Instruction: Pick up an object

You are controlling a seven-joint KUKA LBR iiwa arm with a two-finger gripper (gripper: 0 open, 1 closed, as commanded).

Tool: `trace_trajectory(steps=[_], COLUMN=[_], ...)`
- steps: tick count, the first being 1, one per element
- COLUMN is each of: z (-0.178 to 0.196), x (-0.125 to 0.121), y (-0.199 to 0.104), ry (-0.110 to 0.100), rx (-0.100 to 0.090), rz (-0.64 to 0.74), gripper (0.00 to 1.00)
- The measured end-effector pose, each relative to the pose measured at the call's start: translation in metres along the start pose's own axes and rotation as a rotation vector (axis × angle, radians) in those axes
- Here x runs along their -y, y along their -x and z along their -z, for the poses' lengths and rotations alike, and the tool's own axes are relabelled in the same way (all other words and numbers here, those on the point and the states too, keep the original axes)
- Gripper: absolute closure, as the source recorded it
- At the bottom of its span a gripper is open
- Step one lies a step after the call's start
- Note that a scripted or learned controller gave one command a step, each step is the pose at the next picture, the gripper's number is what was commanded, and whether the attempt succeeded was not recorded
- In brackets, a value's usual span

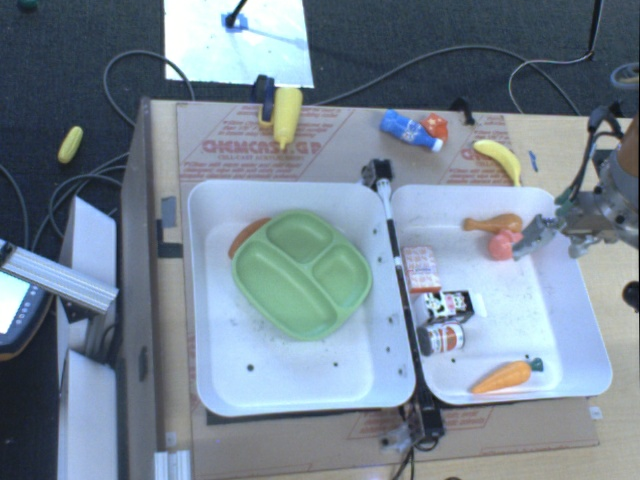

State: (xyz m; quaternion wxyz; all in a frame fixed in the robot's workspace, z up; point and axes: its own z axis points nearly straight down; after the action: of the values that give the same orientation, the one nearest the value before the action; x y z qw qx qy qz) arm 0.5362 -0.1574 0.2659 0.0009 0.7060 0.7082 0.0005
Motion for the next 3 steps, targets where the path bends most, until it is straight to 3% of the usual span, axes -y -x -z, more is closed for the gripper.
trace_trajectory(steps=[1, 2, 3], z=[-0.102, -0.182, -0.17], x=[-0.046, -0.088, -0.089], y=[0.041, 0.034, 0.034], ry=[-0.003, 0.0, 0.005], rx=[-0.001, 0.0, 0.001], rz=[-0.002, 0.0, 0.002], gripper=[0.0, 0.0, 1.0])
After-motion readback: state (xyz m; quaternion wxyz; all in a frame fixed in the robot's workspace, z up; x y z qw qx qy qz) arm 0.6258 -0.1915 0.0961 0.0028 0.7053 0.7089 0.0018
